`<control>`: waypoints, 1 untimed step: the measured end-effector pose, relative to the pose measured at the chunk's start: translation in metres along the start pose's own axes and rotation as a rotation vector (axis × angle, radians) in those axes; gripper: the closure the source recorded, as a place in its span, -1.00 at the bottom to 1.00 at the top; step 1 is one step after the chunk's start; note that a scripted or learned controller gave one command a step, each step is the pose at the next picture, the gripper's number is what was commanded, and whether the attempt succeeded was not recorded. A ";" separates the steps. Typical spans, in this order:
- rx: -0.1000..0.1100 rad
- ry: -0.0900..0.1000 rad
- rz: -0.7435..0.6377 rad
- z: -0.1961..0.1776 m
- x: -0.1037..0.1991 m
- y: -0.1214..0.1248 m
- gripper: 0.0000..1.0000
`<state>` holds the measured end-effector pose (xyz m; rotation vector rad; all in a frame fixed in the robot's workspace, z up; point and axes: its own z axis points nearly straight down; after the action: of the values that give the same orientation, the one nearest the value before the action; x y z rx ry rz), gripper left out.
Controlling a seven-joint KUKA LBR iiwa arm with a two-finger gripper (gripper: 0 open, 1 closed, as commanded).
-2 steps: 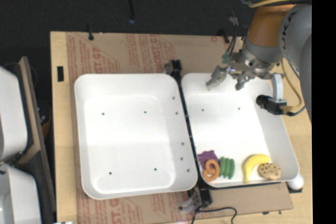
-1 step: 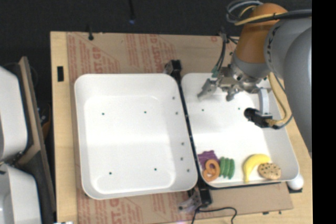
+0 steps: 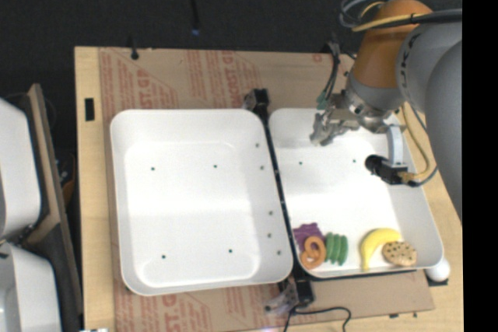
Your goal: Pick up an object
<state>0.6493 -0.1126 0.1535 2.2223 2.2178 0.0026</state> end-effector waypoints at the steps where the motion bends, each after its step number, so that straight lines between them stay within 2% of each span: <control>1: -0.003 0.000 -0.002 -0.048 0.009 0.001 1.00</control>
<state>0.6503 -0.1040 0.2018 2.2186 2.2187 0.0051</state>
